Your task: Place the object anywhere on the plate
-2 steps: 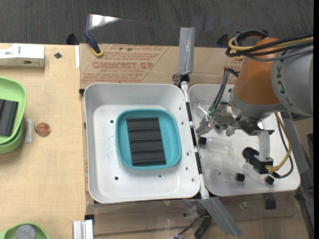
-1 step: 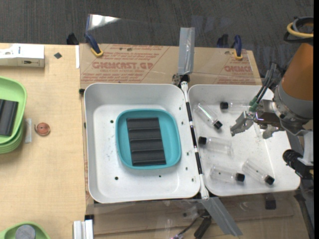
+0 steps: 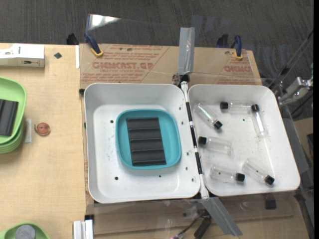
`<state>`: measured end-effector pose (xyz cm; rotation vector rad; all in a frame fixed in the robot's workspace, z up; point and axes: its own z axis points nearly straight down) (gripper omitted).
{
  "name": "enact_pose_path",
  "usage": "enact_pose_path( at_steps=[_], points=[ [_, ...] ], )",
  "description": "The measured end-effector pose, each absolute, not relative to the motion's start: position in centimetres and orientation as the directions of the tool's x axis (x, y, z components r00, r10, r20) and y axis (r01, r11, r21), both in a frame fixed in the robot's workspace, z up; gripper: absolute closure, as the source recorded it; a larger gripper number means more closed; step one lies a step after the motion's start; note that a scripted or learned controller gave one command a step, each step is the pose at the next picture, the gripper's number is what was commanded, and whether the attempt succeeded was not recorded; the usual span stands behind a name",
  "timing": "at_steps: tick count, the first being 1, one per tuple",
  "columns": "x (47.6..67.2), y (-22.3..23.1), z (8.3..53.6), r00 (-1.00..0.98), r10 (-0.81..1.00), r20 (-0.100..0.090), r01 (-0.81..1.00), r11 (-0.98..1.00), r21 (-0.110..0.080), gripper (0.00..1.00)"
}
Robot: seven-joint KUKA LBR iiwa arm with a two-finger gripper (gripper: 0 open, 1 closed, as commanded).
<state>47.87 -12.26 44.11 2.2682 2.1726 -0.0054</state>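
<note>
- Since the task needs a target and a supply kept apart, the desk [image 3: 50,183] carries two shallow white bins side by side: the left bin [image 3: 99,173] holds the plate, the right bin [image 3: 284,148] holds the loose objects.
- Beneath the bins lies a sheet of printed cardboard [image 3: 134,63], pinned at the back by clamps [image 3: 92,46], presumably so the bins do not slide when the arm pushes into them.
- Set near the middle of the left bin, the teal plate [image 3: 148,139] has a black ribbed insert [image 3: 145,141] on its floor and a raised rim, which should keep a rolling item from escaping.
- Six clear vials with black caps lie scattered flat in the right bin, none touching the plate; one vial [image 3: 208,116] rests closest to the divide between bins, another vial [image 3: 258,173] sits near the front corner.
- At the right edge a metal fitting [image 3: 296,88] shows, likely part of the arm; whether the claw stands apart or together I cannot tell.
- Along the left edge of the pale wood, a green tray [image 3: 12,113] and a small round orange piece [image 3: 43,129] sit well apart from the work.
- Behind everything, dark carpet [image 3: 149,9] covers the floor.
</note>
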Motion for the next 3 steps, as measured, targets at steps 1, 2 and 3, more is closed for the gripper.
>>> enact_pose_path(
  at_steps=[1, 2, 3],
  points=[
    [49.3, -19.2, 43.5, 0.146, 0.989, -0.003, 0.989, -0.146, -0.003, 0.00],
    [50.5, -21.8, 44.0, 0.128, 0.992, -0.003, 0.992, -0.128, -0.003, 0.00],
    [50.5, -21.8, 44.0, 0.127, 0.992, -0.002, 0.992, -0.127, -0.003, 0.00]
  ],
)
